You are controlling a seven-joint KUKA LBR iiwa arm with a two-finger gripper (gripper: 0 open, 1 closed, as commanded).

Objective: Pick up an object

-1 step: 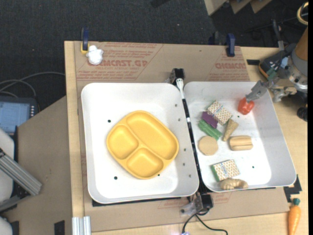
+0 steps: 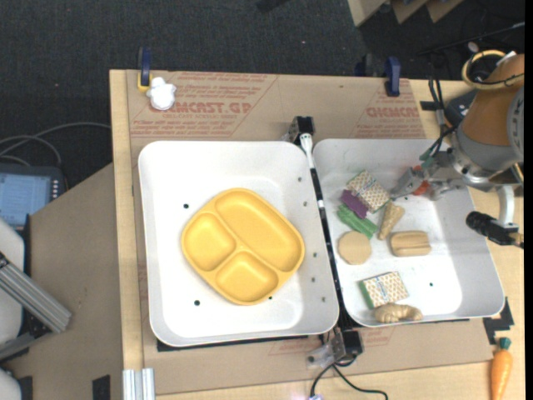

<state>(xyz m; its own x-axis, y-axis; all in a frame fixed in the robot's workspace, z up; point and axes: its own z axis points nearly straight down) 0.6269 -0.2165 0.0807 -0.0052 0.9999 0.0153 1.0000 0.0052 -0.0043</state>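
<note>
And here's the table (image 2: 208, 98), a pale wooden board printed with red lettering, sitting over dark grey carpet with a blue clamp at each upper corner and a small white blob (image 2: 160, 95) at its upper left. Two white bins side by side: the left bin (image 2: 158, 182) carries one yellow divided plate (image 2: 241, 245), three compartments, lying at centre. The right bin (image 2: 466, 294) holds the small stuff, seven pieces by my count: one patterned block (image 2: 369, 190) beside one purple piece (image 2: 353, 202), one green strip (image 2: 356, 221), one tan cone (image 2: 390, 220), one round tan disc (image 2: 355, 247), one bread-like loaf (image 2: 410, 243), and lower down one patterned box (image 2: 385, 289) touching one knobbly beige piece (image 2: 396, 312). The grey arm (image 2: 491, 123) reaches in from the right; its jaws (image 2: 416, 183) hover at the right bin's upper area, just right of the patterned block, and I cannot tell whether they're released or clenched. One orange carrot (image 2: 500, 373) lies at lower right, outside the bins.
</note>
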